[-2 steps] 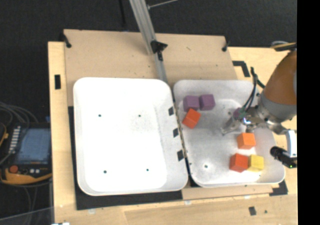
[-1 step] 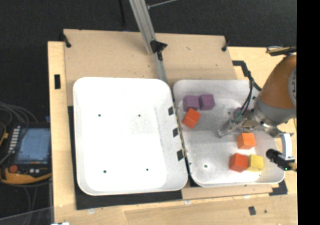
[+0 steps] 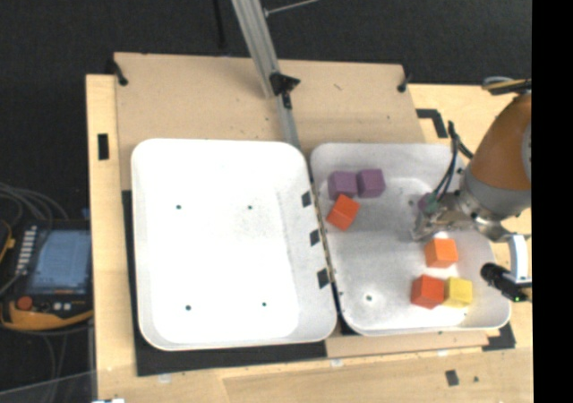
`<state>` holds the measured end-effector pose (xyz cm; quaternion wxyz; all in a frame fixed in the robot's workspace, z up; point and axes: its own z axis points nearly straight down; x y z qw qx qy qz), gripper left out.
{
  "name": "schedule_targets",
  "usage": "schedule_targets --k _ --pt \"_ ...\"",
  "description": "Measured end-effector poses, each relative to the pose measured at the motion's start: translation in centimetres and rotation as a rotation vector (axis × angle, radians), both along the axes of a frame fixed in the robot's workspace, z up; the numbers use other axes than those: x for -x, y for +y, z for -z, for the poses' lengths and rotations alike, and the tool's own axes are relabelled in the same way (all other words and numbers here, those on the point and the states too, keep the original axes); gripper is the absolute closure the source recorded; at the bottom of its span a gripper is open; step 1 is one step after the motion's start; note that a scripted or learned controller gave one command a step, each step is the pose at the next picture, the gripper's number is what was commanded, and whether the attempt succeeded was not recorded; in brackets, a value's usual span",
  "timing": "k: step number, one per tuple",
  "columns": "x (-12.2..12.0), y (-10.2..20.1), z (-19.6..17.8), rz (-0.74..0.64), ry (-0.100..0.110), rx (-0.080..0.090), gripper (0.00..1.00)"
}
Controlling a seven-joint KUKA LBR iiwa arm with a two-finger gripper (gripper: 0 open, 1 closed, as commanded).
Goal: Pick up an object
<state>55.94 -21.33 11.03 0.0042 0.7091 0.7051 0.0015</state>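
The right bin [image 3: 385, 307] holds several blocks. Two purple blocks [image 3: 356, 184] lie side by side near its far left, with an orange-red block [image 3: 342, 211] just in front of them. An orange block [image 3: 440, 252] sits at the right, and nearer the front a red block [image 3: 428, 290] touches a yellow block [image 3: 459, 291]. My gripper [image 3: 431, 220] hangs low over the bin's right side, just above and behind the orange block. I see no block between its fingers.
The left bin [image 3: 161, 213] lies beside the right one on the wooden bench. A metal pole [image 3: 255, 30] slants down from the top to the gap between the bins. A handheld screen unit [image 3: 49, 267] rests off the bench at the left.
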Motion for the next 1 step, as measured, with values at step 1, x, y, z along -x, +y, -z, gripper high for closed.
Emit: schedule_targets --k 1 --pt "-0.07 0.21 -4.43 -0.009 0.002 -0.002 1.0"
